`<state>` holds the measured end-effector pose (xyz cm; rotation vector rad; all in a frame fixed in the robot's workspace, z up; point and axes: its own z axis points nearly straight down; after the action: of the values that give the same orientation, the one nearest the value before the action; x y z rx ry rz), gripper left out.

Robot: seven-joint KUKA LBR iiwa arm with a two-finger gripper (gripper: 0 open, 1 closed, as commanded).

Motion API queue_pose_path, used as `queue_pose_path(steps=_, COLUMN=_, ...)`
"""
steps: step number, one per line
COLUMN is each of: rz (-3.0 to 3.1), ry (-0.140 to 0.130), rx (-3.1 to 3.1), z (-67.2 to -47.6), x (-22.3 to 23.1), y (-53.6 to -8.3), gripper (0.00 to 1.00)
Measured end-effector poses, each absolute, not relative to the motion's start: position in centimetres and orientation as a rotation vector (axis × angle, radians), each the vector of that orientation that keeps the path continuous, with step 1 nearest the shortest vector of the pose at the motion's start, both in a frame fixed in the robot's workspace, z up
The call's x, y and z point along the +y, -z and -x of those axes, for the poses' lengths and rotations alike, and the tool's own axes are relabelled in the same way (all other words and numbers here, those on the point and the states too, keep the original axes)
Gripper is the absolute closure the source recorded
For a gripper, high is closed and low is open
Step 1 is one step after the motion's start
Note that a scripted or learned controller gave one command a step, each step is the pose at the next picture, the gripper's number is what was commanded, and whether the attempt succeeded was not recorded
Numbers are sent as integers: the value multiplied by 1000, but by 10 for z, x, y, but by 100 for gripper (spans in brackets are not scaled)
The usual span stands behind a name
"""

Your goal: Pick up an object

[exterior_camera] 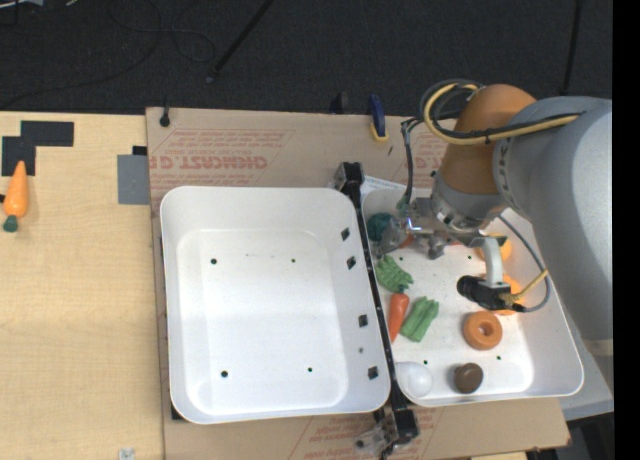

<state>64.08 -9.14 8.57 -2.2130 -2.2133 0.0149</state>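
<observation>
No object has been lifted: the toys lie loose in the right bin [560, 373], among them a red pepper [398, 314] by the bin's left wall, its long axis running from the near edge toward the far one, tip nearest the camera. Beside it lie green pieces [419, 318]; an orange ring [484, 331] and a brown ball [467, 378] sit toward the near right corner. The gripper [430, 238] hangs low over the bin's far left corner, its opening impossible to judge, nothing seen in it. Seemingly the approach; next comes a descent onto one toy.
</observation>
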Motion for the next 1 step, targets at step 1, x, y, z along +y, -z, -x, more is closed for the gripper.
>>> queue_pose_path(steps=1, rz=2219, ry=-8, rx=-2215, z=-592, x=-101, y=-87, gripper=0)
